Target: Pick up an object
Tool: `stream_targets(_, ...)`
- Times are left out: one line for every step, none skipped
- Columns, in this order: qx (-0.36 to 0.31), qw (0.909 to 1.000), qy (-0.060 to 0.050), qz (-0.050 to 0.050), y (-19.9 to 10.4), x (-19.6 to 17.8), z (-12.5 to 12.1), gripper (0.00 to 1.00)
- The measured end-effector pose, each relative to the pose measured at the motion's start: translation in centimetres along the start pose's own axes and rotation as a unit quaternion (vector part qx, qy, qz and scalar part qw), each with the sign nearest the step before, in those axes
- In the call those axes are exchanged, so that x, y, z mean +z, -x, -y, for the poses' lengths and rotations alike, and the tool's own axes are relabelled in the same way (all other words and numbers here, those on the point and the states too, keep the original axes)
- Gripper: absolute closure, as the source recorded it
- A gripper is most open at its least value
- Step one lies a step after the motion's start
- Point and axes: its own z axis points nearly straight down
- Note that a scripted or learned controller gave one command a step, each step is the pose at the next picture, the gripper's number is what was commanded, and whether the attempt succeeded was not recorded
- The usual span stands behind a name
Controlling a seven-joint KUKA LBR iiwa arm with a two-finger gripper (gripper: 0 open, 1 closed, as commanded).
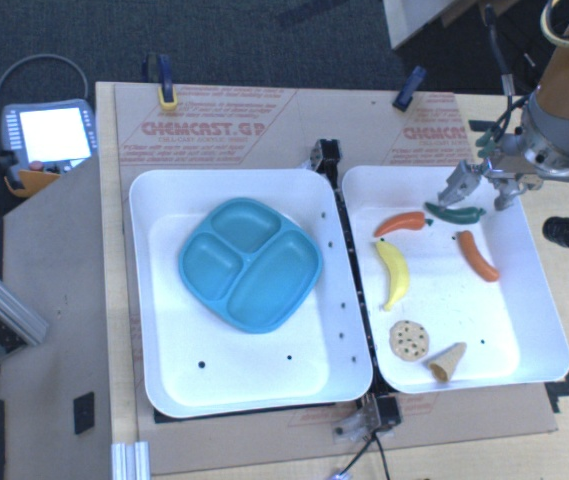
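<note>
While my gripper (482, 189) hangs over the far end of the right bin (534, 298), the pick is not yet made. My 2 fingers stand spread apart, 1 on each side of the green pepper (454, 212), which lies flat on the bin floor just below them. Nothing sits between the fingertips, so I hold no object at this moment.

Taking the green pepper as the landmark: the orange chili (402, 224) lies just to its left, almost touching its tip. The banana (395, 273) lies nearer the camera and to the left of the pepper, running lengthwise down the bin. The sausage (477, 256) lies just on the near side of the pepper, slanted toward the right wall. The cookie (408, 340) and the cone (447, 360) sit well apart from the pepper, close together at the near end. The blue divided plate (251, 264) rests far to the pepper's left, in the left bin (164, 368).

By my judgement, the approach is done: I am lined up above the pepper with room to descend. What remains is the whole grasp itself: lowering around the pepper, closing on it, and lifting it clear of the floor. The chili beside it crowds the left finger's path.
</note>
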Motion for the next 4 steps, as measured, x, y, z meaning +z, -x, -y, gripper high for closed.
stream_targets(-0.002,1.0,0.007,0.001,0.0,-0.8,-0.2,0.0)
stream_targets(-0.002,1.0,0.004,0.0,-0.9,5.1,-0.6,0.0)
stream_targets(-0.001,1.0,0.006,0.001,-0.8,9.4,0.0,0.0)
stream_targets(-0.001,1.0,0.004,0.0,-0.8,14.8,0.0,0.0)
